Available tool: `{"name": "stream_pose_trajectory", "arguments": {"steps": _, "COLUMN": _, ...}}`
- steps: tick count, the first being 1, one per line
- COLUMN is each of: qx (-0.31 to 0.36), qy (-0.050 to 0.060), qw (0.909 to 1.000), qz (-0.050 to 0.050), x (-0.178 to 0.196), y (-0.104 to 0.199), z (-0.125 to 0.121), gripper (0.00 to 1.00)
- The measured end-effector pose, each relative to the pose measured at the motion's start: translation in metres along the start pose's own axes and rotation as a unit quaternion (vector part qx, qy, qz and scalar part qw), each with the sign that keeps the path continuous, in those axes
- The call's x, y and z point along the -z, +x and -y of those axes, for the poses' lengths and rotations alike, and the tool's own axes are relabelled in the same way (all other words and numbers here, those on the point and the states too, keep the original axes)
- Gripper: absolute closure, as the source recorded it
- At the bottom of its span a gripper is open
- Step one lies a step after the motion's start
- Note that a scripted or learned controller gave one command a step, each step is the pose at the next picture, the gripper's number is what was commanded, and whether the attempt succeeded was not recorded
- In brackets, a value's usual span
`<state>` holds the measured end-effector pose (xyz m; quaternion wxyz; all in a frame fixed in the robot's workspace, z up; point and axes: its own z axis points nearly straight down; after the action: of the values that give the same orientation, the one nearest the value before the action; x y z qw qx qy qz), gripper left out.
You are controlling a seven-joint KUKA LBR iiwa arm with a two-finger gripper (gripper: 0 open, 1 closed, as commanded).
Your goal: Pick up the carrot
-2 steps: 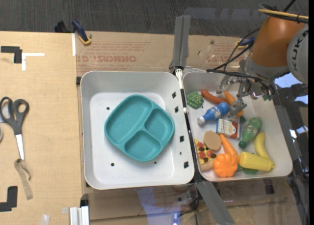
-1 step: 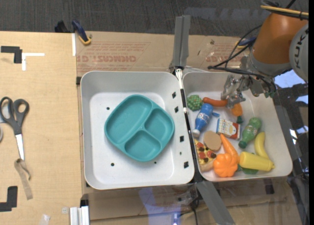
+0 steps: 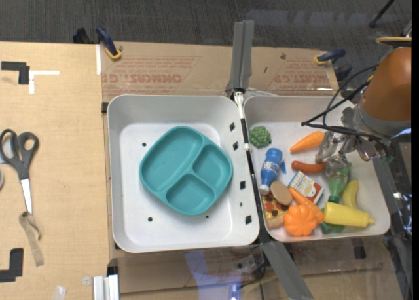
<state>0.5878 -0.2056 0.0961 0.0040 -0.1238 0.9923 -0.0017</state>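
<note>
Where the gripper [image 3: 335, 154] hangs low over the right bin [image 3: 380, 190], the carrot [image 3: 308, 141] is found just to its left in the view, at the bin's far side, clear of the fingers. The carrot's long axis is seen slanting, its pointed end lower left toward the blue bottle [image 3: 271, 167] and its thicker end upper right, nearest the gripper. A red sausage [image 3: 308, 167] lies just below it. Whether the fingers are apart or together cannot be told. A short shift toward the carrot is judged necessary.
</note>
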Motion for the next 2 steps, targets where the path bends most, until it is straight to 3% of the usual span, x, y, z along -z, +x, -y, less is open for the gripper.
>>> {"name": "stream_pose_trajectory", "arguments": {"steps": 1, "qx": 0.001, "qy": -0.002, "qw": 1.0, "qz": -0.002, "x": -0.002, "y": 0.0, "z": -0.002, "gripper": 0.0}}
{"name": "stream_pose_trajectory", "arguments": {"steps": 2, "qx": 0.021, "qy": -0.002, "qw": 0.9998, "qz": -0.001, "x": -0.003, "y": -0.05, "z": -0.039, "gripper": 0.0}}
